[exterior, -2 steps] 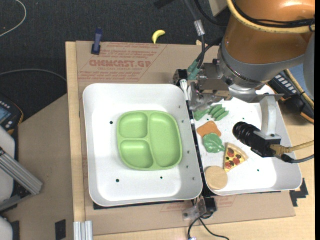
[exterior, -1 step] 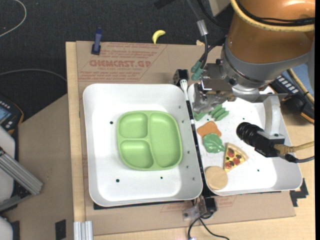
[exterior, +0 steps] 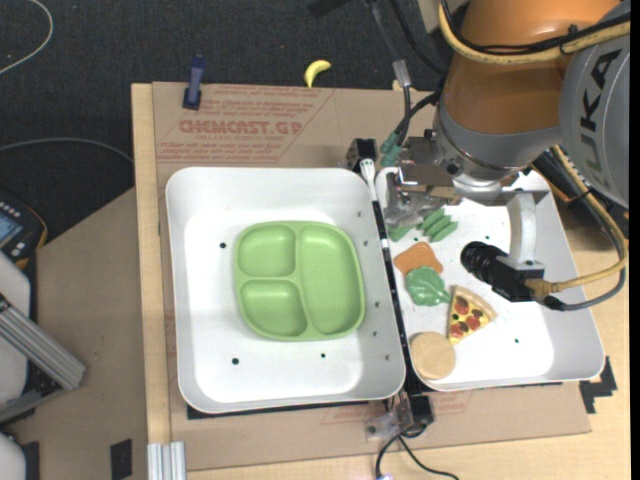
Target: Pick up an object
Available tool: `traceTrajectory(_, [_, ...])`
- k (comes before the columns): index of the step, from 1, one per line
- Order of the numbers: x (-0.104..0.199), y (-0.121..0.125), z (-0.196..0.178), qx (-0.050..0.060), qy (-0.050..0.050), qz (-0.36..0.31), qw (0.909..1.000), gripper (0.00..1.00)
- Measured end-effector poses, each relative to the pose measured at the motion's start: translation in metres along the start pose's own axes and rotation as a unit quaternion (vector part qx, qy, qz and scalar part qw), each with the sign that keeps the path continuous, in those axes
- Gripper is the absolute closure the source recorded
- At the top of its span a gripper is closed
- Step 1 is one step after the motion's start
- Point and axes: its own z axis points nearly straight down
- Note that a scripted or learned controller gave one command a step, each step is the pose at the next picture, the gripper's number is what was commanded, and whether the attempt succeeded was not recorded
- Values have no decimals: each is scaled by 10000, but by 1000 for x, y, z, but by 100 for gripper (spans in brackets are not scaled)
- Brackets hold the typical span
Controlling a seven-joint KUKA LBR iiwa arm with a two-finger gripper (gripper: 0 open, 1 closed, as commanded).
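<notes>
- The gripper hangs low at the right bin's far-left corner, tight against the wall between the bins; from here I cannot tell how it is set
- Green bean pieces lie just beside it
- Orange patty, lettuce, pizza slice and tan disc crowd that left edge
- The left bin has open floor around a green divided plate
</notes>
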Motion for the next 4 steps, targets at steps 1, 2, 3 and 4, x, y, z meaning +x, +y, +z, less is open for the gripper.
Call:
traceTrajectory(1, [22,-42,40,8,13,-35,10000,100])
traceTrajectory(2, [89,-40,-52,-92,43,-68,9999,100])
traceTrajectory(3, [85,-40,-57,-52,15,-34,10000,100])
traceTrajectory(4, [76,-41,-10,-5,4,-11,10000,100])
